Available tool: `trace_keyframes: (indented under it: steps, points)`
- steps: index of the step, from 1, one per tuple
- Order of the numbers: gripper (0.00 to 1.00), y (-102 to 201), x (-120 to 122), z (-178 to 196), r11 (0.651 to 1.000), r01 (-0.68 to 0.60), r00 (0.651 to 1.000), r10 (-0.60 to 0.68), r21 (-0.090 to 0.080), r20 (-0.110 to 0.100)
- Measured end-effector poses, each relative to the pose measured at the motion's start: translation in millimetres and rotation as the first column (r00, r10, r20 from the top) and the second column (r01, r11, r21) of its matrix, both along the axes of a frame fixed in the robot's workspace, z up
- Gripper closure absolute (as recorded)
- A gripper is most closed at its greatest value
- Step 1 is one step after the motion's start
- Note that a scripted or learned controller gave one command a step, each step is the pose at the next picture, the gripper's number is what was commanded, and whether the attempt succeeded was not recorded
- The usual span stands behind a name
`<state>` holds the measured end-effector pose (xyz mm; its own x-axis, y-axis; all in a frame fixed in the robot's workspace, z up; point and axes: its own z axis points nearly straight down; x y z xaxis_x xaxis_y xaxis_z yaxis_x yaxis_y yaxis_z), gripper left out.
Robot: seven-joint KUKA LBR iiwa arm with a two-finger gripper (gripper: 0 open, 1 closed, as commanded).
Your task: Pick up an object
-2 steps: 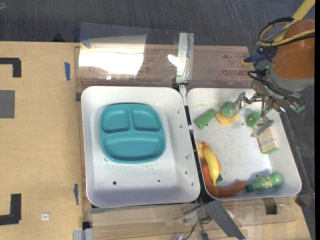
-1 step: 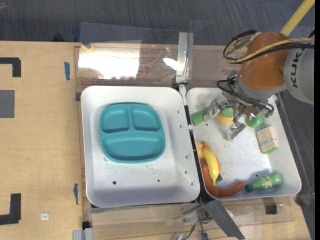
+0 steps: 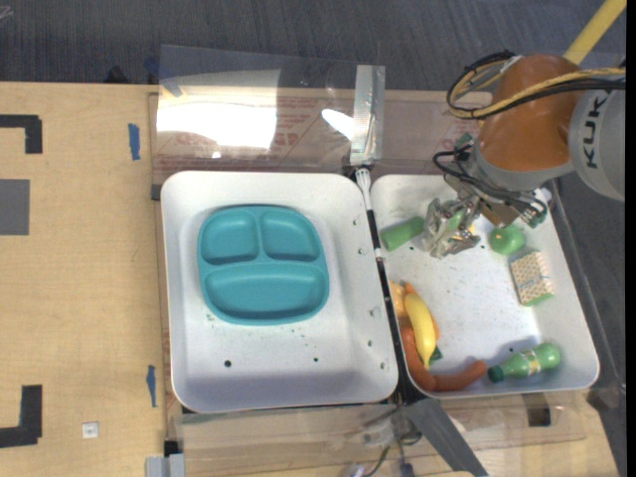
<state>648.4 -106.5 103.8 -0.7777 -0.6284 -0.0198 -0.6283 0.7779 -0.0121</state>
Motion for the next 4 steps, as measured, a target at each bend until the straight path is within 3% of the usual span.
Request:
trace_keyframes:
  steps: [1, 2, 3, 4]
  points:
    - [1.00, 61, 5, 87, 0.990, 0.138, 0.990, -0.138, 0.002, -0.008]
    - [1.00, 35, 21, 175, 0.974, 0.227, 0.974, -0.227, 0.001, -0.005]
    - [1.00, -41, 2, 70, 0.999, 0.051, 0.998, -0.051, -0.002, -0.025]
    - [1.00, -54, 21, -12, 0.995, -0.100, 0.995, 0.100, -0.004, -0.013]
